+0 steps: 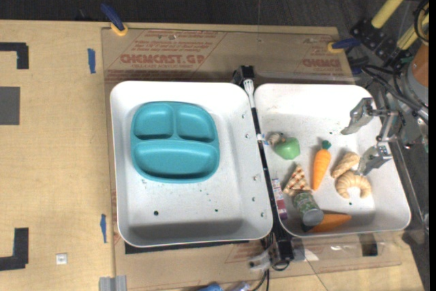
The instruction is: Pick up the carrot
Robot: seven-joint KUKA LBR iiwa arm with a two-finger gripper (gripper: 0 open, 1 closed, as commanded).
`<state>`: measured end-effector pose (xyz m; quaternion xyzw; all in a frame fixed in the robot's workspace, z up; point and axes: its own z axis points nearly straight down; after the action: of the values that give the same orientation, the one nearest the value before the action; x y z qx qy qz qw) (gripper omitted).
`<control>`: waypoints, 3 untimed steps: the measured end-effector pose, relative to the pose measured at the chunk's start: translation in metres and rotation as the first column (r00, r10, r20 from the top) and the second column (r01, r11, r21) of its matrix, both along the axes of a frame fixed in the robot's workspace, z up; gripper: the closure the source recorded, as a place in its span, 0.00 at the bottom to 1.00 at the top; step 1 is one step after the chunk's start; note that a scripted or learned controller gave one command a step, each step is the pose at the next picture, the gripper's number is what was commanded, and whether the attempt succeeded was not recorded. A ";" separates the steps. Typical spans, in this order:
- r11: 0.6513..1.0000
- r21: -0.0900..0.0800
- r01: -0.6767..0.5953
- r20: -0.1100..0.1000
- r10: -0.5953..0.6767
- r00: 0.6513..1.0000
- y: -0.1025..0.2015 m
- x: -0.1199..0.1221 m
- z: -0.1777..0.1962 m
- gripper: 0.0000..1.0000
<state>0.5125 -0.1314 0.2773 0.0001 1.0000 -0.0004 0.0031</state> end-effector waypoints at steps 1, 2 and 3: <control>0.998 0.003 0.067 -0.012 -0.067 0.998 -0.019 0.054 -0.135 0.00; 0.974 0.002 0.228 0.004 -0.228 0.974 0.015 0.061 -0.181 0.00; 0.966 -0.001 0.260 0.005 -0.260 0.966 -0.052 0.017 -0.188 0.00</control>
<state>0.5290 -0.1830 0.0898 0.1310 0.9914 -0.0015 0.0054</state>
